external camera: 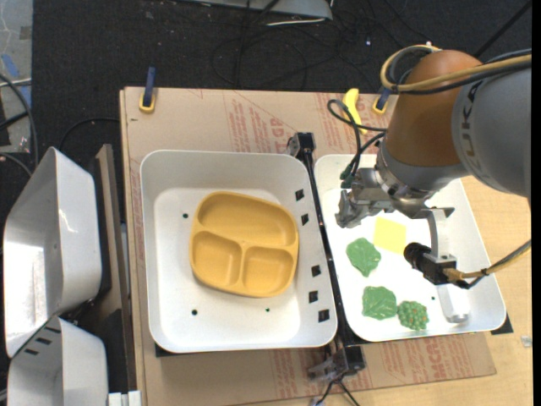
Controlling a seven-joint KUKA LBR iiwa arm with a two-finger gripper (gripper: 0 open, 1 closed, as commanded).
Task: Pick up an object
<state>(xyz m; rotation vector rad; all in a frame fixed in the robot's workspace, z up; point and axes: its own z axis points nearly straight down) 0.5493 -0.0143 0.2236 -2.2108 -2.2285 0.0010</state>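
Two bins sit side by side on the table (pixel 211 117). The left bin (pixel 161 227) holds a divided tray (pixel 245 244) near its middle. The right bin (pixel 482 252) holds a flat square piece (pixel 391 234) toward the back, a leaf-shaped piece (pixel 363 256) just left of it and nearer, and two more pieces at the front: one lumpy piece (pixel 379 303) and a smaller round one (pixel 412 315) touching its right side. The arm (pixel 439 134) hangs over the right bin's back half.

Yellow divided tray (pixel 244 244) lying flat in the left bin (pixel 161 227). Over in the right bin (pixel 482 252): a pale yellow square (pixel 390 234), two flat green pieces (pixel 363 256) (pixel 379 303), and a knobbly green lump (pixel 412 315) beside them.
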